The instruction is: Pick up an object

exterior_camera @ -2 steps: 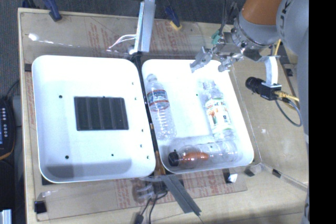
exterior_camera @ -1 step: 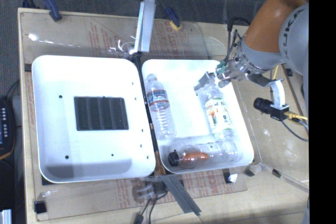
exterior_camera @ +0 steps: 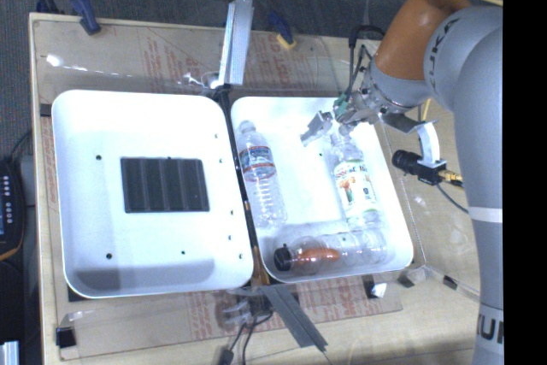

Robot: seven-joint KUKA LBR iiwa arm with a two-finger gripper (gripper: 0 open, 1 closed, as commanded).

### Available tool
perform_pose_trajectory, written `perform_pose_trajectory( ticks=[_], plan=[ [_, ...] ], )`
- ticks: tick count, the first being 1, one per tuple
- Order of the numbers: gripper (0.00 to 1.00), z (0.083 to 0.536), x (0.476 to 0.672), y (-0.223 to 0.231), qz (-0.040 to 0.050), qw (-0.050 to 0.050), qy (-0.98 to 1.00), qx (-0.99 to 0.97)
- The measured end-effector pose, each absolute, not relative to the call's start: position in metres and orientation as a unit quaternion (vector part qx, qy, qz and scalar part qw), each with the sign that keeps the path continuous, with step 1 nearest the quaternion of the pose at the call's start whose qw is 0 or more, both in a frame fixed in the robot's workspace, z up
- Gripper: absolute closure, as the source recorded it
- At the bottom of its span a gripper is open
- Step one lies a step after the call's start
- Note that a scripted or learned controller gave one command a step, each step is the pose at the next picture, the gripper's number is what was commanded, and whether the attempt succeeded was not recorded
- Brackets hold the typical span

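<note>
Camera view from above the bench: we see the arm reaching into the right bin over three clear bottles.

Going from largest to smallest, we note the grey arm (exterior_camera: 466, 98) with its orange band entering from the right, then the left bin (exterior_camera: 77, 184) with a dark ribbed panel (exterior_camera: 165, 185) on its floor, and the right bin (exterior_camera: 299, 175) beside it. In the right bin we count a bottle with a blue label (exterior_camera: 261, 175) along the left wall, a bottle with a red-and-white label (exterior_camera: 355, 184) toward the right, and a bottle with brownish contents (exterior_camera: 329, 252) lying across the near edge. The gripper (exterior_camera: 338, 122) hangs just above the cap end of the red-and-white-labelled bottle; we cannot tell its opening.
</note>
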State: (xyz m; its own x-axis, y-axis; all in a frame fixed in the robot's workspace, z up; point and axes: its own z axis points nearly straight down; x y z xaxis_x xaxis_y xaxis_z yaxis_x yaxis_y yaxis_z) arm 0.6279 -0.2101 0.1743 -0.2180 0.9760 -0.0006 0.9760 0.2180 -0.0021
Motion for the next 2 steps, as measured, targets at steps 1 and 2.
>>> perform_pose_trajectory(
  ticks=[1, 2],
  plan=[
    [0.00, 0.174, 0.598, -0.209, 0.0008, 0.002, -0.821, -0.572],
    [0.00, 0.171, 0.585, -0.208, 0.0009, 0.003, -0.828, -0.560]
  ],
)
